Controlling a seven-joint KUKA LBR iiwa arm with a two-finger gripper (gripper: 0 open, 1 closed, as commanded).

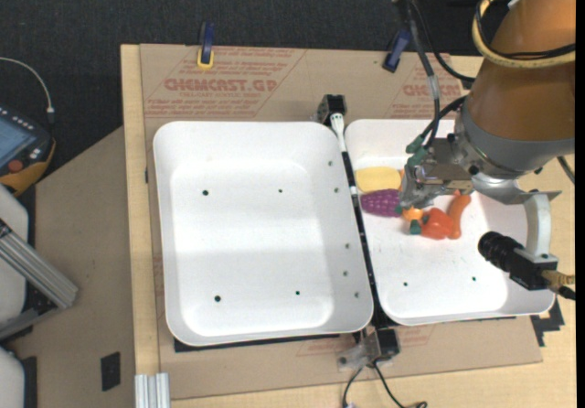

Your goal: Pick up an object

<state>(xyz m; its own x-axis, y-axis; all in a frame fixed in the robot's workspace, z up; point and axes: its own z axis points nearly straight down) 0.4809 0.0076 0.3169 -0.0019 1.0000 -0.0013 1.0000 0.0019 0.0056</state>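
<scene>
The arm (530,77) enters from three o'clock, its broad orange band uppermost and the grey wrist below it, angled down toward nine o'clock. The gripper (416,196) hangs low at the wrist's nine o'clock end, pointing downward.

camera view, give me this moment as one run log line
arm: over right white bin | gripper: low above toy cluster | nearby: yellow oval toy, purple oblong toy, orange carrot-shaped toy | left white bin: beside
</scene>
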